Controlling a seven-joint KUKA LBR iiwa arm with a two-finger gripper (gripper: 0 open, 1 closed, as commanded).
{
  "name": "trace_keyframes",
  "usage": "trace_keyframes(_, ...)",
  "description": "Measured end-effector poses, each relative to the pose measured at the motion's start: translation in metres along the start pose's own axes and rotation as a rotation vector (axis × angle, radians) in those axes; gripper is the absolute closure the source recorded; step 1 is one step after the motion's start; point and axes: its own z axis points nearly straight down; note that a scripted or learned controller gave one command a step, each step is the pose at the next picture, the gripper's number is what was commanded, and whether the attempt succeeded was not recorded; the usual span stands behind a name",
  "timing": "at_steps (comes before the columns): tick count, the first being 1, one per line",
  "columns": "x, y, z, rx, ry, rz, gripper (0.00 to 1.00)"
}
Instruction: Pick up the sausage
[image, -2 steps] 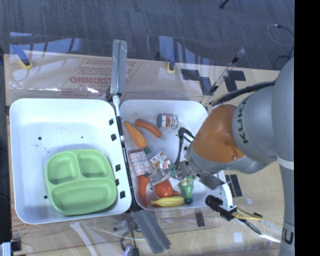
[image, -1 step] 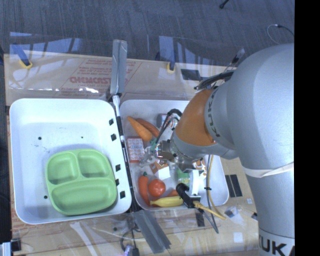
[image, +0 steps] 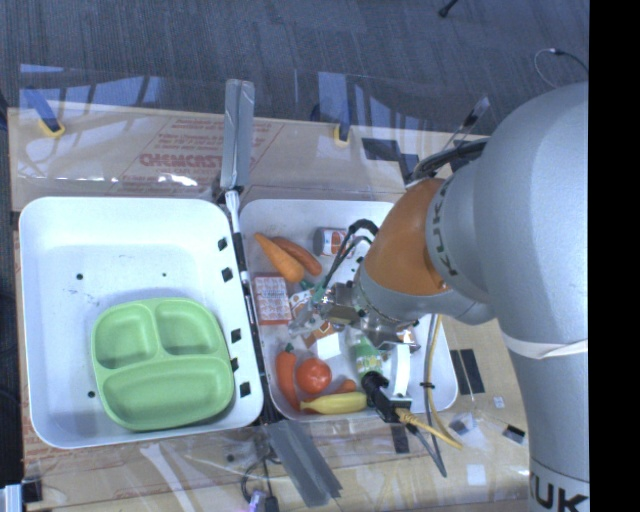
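left bin (image: 40, 300): white
right bin (image: 300, 212): white
divided tray (image: 160, 362): light green
arm (image: 520, 220): grey, orange band
carrot (image: 280, 258): orange
tomato (image: 313, 376): red
banana (image: 335, 403): yellow
small carton (image: 271, 299): red and white print
bench (image: 150, 150): tan, red lettering

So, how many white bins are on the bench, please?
2. The left bin holds a green divided tray. The right bin holds food items such as a tomato and a banana; the arm covers part of it.
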Motion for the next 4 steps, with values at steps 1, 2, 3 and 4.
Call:
trace_keyframes(1, -0.006, 0.002, -0.005, -0.001, 0.0, -0.01, 0.0)
trace_keyframes(2, -0.017, -0.025, 0.023, -0.001, 0.0, -0.414, 0.0)
trace_keyframes(3, -0.017, -0.024, 0.014, -0.001, 0.0, -0.42, 1.0)
trace_keyframes(4, -0.017, -0.024, 0.014, -0.001, 0.0, -0.419, 0.0)
